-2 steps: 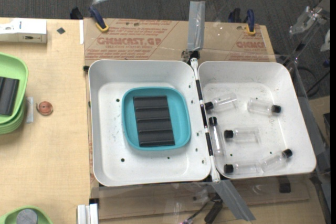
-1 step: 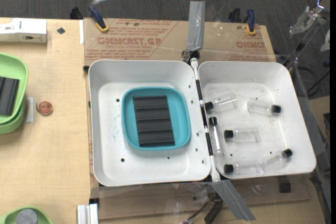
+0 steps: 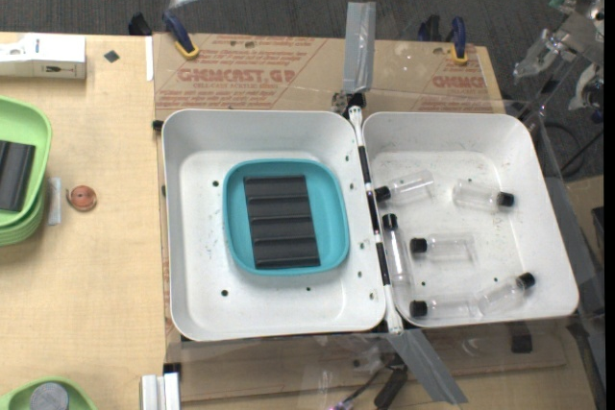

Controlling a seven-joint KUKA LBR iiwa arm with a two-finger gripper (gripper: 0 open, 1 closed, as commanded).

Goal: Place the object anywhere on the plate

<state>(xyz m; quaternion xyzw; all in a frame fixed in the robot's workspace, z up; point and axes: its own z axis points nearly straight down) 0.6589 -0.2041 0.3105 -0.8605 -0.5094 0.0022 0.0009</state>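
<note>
Bench, logged near edge to far.

- Nearest, left corner of the bench: a round grey-lidded green container (image 3: 46,396), cut off by the frame edge.
- Right bin (image 3: 548,206), near wall: two clear vials with black caps, one (image 3: 454,307) lying along the wall, the other (image 3: 504,294) angled toward the right corner.
- Further in, a third vial (image 3: 444,248) lay flat near the middle of the bin. A fourth (image 3: 391,250) lay lengthwise against the divider between the bins.
- Far part of the same bin: a fifth vial (image 3: 479,198) to the right, and a sixth (image 3: 407,185) with its cap beside the divider.
- All six vials lay in the right bin, apart from one another; none lay on the plate.
- Left bin (image 3: 192,302): the teal plate (image 3: 332,206) sat at its centre, carrying a black ridged insert (image 3: 281,221).
- Left of the bins: a small copper-coloured disc (image 3: 83,197) on the wood, and a green tray (image 3: 29,134) holding a dark block (image 3: 12,176).
- Beyond the bins: printed cardboard (image 3: 250,72) held by two clamps, one left (image 3: 180,34) and one right (image 3: 457,43). A white box (image 3: 40,58) lay far left.
- Jaws: I could not tell how they stood.
</note>
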